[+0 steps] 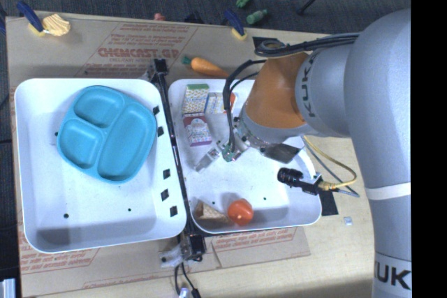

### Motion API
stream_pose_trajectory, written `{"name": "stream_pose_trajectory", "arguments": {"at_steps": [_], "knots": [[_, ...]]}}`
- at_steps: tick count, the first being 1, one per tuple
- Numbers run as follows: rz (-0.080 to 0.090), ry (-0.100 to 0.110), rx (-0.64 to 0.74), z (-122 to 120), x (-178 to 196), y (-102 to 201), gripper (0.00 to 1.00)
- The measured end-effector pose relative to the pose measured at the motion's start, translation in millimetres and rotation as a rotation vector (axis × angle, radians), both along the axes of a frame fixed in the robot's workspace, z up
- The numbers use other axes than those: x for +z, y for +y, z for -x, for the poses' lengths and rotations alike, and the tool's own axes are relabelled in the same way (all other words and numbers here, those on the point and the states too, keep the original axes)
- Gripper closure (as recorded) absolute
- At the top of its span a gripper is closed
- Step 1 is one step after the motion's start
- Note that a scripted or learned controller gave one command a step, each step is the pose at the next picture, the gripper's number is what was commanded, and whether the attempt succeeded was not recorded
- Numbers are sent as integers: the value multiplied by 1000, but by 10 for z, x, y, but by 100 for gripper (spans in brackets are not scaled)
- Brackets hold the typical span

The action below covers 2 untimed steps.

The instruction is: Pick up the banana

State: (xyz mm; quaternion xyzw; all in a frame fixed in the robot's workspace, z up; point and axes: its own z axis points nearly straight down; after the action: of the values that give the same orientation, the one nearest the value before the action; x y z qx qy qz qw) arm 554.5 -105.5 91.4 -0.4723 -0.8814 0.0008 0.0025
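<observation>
End effector [225, 150] sits low in the right bin [307, 213], approx. mid-bin, just below the orange wrist band. Open or clenched: can't tell, wrist and arm body cover too much. Nothing visibly gripped. A grey metal bit sticks out to its left w/ a small green patch next to it; too small to name.

Banana: can't place it w/ certainty. A thin yellow-orange sliver [230, 100] shows at the arm's edge beside the cartons, mostly hidden, can't tell what it is.

Just left of the end effector, 2 small printed cartons: one [197, 100] near the bin's far wall, the other [198, 130] nearer, touching or nearly so. At the near wall of the same bin, an orange-red round fruit [240, 211] lies beside a brownish wedge [208, 211]. Black connector [297, 179] w/ yellow cable hangs off the arm over the bin's right part.

Left bin [42, 220] holds a blue divided plate [105, 132], 3 compartments, in its far half.

Outside the bins, on the table's cardboard sheet [133, 45]: a toy carrot [206, 66] near the right bin's far-left corner. Blue clamps [234, 21] at the sheet's far edge; a yellow item [57, 26] at the far-left corner. Green objects [255, 14] on the dark floor beyond.
</observation>
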Motion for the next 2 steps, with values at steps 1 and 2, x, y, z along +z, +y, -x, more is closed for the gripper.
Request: {"name": "stream_pose_trajectory", "arguments": {"at_steps": [1, 2], "knots": [[3, -2, -566, -220, 1003, 1202, 0], [2, -1, -155, -110, 1005, 62, 0]]}}
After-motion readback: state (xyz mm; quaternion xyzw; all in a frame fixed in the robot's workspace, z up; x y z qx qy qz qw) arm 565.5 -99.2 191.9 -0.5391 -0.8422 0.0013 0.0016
